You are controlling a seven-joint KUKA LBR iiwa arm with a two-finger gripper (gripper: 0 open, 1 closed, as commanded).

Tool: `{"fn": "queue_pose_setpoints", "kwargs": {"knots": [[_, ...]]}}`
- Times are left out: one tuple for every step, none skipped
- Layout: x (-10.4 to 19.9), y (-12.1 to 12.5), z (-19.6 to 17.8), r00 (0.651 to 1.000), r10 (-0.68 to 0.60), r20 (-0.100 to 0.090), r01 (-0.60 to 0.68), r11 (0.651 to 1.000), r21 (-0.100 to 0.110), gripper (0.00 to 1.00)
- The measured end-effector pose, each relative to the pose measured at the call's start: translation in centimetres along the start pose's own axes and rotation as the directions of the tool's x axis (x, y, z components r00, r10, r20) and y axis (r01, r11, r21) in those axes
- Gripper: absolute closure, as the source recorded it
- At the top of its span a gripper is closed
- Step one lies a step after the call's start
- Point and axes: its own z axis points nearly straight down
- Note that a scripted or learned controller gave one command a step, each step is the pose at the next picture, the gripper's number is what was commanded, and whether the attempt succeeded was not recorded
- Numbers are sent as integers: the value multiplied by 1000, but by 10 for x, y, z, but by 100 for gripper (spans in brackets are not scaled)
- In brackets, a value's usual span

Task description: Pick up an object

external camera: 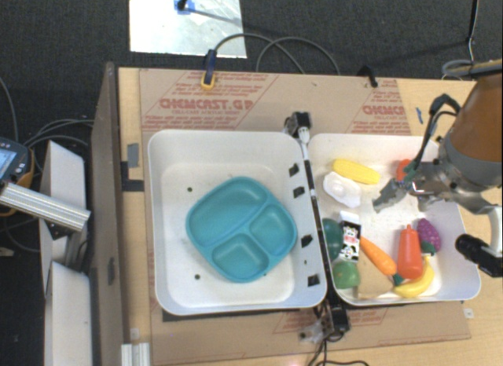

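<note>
You are at the approach step, as far as this view lets you judge: nothing is lifted, and every toy lies on the floor of the right bin (471, 282). The arm (479, 133) reaches in from 3 o'clock, and the gripper (391, 195) hangs over the upper middle of that bin, pointing toward 9 o'clock.

You can make out a dark finger tip at the gripper's left end, but the view is too small and slanted to show a gap, so you cannot tell whether the claw is released or clenched. Nothing shows between the fingers, so do not count anything as held. Whether the tip touches the bin floor is also unclear.

The candidates sit around it. The white piece (342, 191) lies just beside the tip at 9 o'clock, and the yellow corn (356, 171) at about 10 o'clock. A small red item (403, 170) peeks out at 1 o'clock, partly behind the wrist. At 5 to 6 o'clock you have the red pepper (409, 253), the carrot (378, 257), the purple grapes (428, 232) and the banana (417, 283), packed close together.

Your next move calls for settling on one target, centring over it and descending cleanly; the white piece looks nearest and least crowded. The left bin (169, 223) holds the teal divided plate (240, 229), well apart from the work.
</note>
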Motion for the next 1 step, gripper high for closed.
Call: {"fn": "queue_pose_setpoints", "kwargs": {"knots": [[-46,-22,112,1000,6,-1,-6,1000,6,0]]}}
